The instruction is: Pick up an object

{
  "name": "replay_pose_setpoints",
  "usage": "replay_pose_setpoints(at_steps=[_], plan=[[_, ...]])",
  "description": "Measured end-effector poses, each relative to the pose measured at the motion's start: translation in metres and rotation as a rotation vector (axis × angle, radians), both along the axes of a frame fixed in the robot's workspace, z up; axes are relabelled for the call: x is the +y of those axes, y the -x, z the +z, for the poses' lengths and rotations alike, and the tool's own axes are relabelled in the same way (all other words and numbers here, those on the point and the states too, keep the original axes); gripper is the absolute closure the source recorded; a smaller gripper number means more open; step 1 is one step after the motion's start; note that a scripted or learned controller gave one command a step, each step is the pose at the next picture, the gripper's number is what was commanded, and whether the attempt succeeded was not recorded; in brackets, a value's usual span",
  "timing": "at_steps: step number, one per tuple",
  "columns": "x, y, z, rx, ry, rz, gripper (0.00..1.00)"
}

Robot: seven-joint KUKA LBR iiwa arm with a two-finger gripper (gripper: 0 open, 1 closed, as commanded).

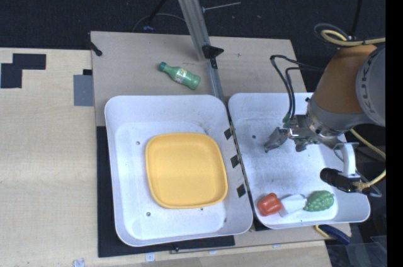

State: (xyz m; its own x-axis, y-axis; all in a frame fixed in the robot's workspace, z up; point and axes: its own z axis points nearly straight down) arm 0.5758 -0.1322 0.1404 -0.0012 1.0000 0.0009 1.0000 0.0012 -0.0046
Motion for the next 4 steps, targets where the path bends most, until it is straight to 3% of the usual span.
replay_pose_setpoints(at_steps=[1, 2, 4], plan=[[0.001, 0.000, -0.050, -0.003, 0.001, 0.000, 0.00], [-0.001, -0.001, -0.038, -0.007, 0.001, -0.003, 1.00], [0.006, -0.015, 0.061, -0.009, 0.002, -0.002, 1.00]])
